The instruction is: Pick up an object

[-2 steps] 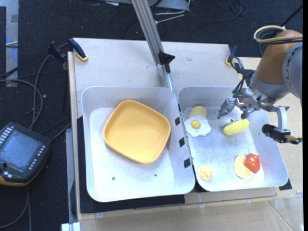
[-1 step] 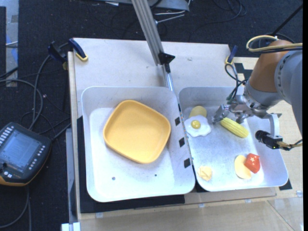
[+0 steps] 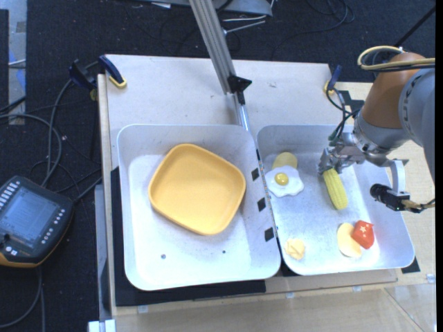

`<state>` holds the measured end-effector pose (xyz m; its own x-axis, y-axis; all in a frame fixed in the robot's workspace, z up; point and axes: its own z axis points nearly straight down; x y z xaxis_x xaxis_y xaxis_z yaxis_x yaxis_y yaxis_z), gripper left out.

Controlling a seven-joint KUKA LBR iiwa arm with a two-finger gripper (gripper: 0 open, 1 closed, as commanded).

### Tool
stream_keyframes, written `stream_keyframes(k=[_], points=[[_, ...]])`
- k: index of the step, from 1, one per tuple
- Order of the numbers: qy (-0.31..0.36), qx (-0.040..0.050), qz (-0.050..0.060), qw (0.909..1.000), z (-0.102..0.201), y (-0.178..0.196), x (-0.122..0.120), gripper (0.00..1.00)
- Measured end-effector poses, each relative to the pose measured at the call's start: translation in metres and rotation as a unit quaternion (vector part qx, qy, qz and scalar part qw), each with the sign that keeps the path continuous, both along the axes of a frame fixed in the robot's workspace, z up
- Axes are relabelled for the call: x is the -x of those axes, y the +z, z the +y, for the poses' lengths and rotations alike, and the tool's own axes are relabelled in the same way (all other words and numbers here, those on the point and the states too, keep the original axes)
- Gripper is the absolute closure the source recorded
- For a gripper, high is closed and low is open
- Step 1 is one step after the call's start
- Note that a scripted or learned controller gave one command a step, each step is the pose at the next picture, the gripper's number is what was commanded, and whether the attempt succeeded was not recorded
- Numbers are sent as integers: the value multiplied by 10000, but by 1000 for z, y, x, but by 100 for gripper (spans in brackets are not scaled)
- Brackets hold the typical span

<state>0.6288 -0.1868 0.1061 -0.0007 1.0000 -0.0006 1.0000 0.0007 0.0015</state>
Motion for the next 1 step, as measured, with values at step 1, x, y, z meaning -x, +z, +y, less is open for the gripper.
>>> stream_keyframes(k=[1], points=[[-2,2,-13,10000,3,50,8,100]])
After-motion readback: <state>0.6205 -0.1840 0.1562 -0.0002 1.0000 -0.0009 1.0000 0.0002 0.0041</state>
